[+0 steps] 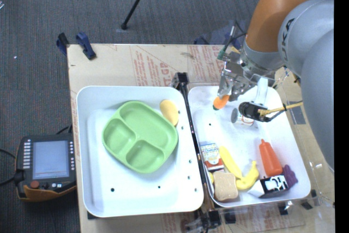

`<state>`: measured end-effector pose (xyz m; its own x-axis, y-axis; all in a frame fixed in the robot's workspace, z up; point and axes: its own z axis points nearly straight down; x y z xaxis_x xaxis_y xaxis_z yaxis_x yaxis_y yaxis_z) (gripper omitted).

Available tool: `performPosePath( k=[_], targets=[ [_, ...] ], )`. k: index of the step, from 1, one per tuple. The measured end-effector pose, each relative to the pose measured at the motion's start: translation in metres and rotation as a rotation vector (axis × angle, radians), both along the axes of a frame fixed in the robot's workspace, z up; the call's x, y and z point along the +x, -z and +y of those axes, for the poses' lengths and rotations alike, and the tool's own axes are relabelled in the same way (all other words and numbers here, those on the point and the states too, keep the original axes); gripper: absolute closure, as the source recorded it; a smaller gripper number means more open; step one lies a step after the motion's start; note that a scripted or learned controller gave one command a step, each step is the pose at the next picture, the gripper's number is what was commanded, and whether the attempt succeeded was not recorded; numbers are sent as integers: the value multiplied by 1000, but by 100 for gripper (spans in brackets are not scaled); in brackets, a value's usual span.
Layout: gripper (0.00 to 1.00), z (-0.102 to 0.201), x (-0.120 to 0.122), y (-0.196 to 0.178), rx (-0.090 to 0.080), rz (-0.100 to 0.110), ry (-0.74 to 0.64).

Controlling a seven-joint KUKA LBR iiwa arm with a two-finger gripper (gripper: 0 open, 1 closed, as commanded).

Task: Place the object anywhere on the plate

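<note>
As it hangs, gripper (228, 92): fingers closed on a small orange carrot (221, 101).
Carrot: looks light, smooth, slippery; pinch mid-body.
Plate (140, 136): well apart.

Green plate (140, 136); 2 white bins (87, 172); yellow banana (240, 169); orange bottle (269, 157); purple toy (289, 175)
</note>
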<state>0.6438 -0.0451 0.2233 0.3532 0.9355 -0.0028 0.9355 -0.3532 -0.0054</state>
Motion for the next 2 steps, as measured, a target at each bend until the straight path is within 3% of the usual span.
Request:
performPosePath(
  k=[1,2],
  targets=[
    [100,78,-53,39,2,5,35],
    [100,146,-78,38,1,3,60]
  ],
)
